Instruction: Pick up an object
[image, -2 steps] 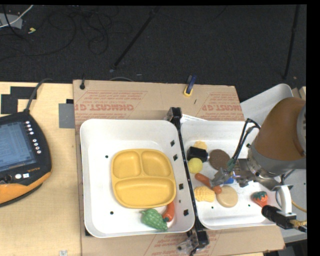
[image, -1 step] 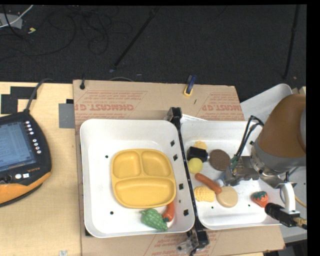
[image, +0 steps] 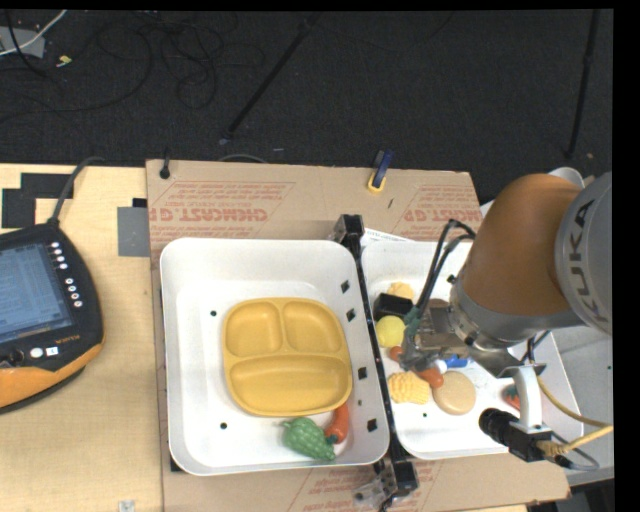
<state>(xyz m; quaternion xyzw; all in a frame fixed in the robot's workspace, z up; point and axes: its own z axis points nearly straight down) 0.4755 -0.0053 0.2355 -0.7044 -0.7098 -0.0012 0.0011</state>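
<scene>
1. Camera view: the arm (image: 520, 250) reaches in from the right and hangs low over the right bin (image: 425, 445), its grey wrist and orange band covering much of that bin's middle. The gripper (image: 428, 338) sits among the toy foods near the bin's left wall.

2. Camera view: whether the gripper is spread or clenched cannot be told here, since the wrist body hides its tips; nothing is seen gripped.

3. Camera view: candidate things lie crowded just beside the gripper: a yellow lemon-like piece (image: 390, 331) against the left wall, a corn cob (image: 409, 387) nearer the front edge, a tan round cookie-like disc (image: 457, 393) touching a small red piece (image: 432, 378), and a blue scrap (image: 456, 361).

4. Camera view: the left bin (image: 190, 300) holds a yellow divided plate (image: 287, 357) at its centre, with a green leafy vegetable (image: 308, 438) and an orange carrot (image: 339, 422) by its front right corner, well apart from the gripper.

5. Judgement: to do the grasp well, the arm should settle on one piece, likely the lemon-like piece or the corn cob, centre over it, and descend straight so neighbours are not nudged.

6. Judgement: the crowding and the nearby bin wall are the main risks; a closure that catches two pieces or clips the wall would probably fail.
</scene>
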